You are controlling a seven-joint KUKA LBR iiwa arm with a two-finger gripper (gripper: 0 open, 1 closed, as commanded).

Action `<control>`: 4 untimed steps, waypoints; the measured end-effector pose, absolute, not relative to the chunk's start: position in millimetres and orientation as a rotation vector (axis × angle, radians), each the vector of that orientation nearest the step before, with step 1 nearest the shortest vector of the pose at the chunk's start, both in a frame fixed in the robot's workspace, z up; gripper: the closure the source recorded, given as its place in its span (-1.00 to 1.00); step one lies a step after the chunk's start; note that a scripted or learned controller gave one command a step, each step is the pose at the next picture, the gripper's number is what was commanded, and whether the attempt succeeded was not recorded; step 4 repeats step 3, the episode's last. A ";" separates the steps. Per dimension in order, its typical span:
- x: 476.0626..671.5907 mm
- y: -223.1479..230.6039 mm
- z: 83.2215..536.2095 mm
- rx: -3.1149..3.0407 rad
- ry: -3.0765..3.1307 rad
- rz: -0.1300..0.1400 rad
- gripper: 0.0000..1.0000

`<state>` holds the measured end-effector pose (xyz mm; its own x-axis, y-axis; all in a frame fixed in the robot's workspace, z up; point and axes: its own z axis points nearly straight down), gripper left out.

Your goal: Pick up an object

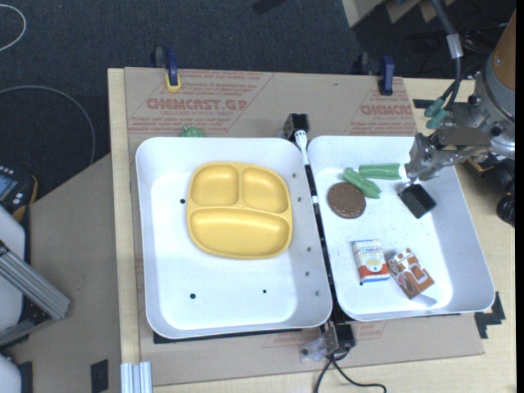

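I have the gripper (419, 169) low over the right bin's (458, 297) far edge, its opening hidden from me, with the green pods (370, 176) just to its left, lying lengthwise along that edge, so I'd shift left.

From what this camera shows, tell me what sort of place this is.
Most likely a robotics lab bench set up for grasping trials. Two white bins, left and right, sit on a clamped board, odd test items such as a yellow divided plate lie in them, and cables trail over the dark carpet.
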<state>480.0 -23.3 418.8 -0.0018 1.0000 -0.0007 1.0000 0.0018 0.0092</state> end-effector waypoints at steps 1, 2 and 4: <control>479.1 -10.7 368.3 2.223 2.225 -0.005 1.00; 479.7 24.4 426.7 2.215 2.223 0.007 1.00; 479.2 46.2 410.0 2.220 2.226 -0.003 1.00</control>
